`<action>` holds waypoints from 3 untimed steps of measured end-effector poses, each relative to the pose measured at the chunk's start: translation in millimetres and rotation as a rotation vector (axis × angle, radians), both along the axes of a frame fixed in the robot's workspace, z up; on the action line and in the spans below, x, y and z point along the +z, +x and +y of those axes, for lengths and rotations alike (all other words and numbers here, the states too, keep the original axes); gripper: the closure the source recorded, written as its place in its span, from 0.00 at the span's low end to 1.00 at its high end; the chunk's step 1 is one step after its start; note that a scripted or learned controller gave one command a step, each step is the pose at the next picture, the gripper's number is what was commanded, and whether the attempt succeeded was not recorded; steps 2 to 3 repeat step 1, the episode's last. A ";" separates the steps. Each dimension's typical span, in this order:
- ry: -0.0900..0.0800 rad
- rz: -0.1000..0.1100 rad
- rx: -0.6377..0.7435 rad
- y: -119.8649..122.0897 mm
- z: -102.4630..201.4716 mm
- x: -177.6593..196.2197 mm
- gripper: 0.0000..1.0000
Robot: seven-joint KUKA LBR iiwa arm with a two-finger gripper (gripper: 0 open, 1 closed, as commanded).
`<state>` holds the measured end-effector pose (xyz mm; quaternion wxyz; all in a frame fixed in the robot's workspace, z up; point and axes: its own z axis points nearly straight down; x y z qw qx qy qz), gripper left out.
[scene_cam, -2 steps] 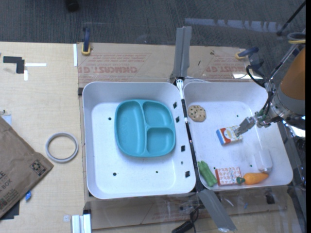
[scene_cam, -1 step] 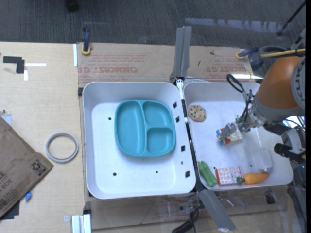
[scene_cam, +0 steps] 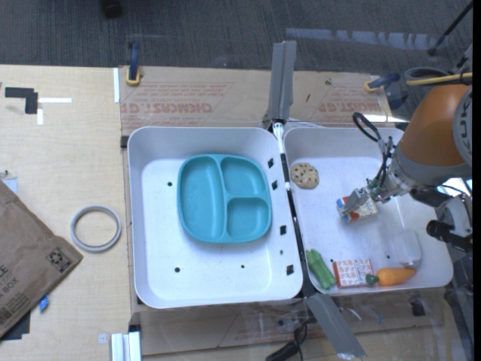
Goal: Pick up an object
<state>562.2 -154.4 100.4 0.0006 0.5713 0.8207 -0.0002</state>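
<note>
Nearest edge of right bin (scene_cam: 421, 283): green veg (scene_cam: 320, 269) lying at the front-left corner, red/white packet (scene_cam: 352, 272) just beside it, carrot (scene_cam: 393, 277) touching the packet's right end. Print on the packet too small to read. A clear plastic thing (scene_cam: 406, 248) is sitting just behind the carrot, hard to make out against the white floor.

Mid bin: gripper (scene_cam: 370, 194) is hanging low over a small multicoloured item (scene_cam: 356, 206) w/ red, blue and white bits, shape unclear. Fingertips are blending w/ the item and cabling, so can't tell if jaws are apart or together, nor if they're touching it. Arm's orange band (scene_cam: 440, 126) is reaching in from the right, partly cut off by the frame.

Further back-left in the same bin: cookie (scene_cam: 304, 174) lying alone near the divider.

Left bin (scene_cam: 150, 224): teal divided plate (scene_cam: 225, 198) sitting roughly centre.

Bench, left of the bins: tape ring (scene_cam: 95, 226) lying flat; brown box (scene_cam: 26, 254) is running off the frame's left edge.
</note>
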 end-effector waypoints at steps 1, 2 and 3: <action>-0.001 0.001 -0.185 46.3 53.5 112.0 1.00; -0.001 0.001 -0.185 46.3 53.5 112.0 1.00; -0.001 0.001 -0.185 46.3 53.5 112.0 1.00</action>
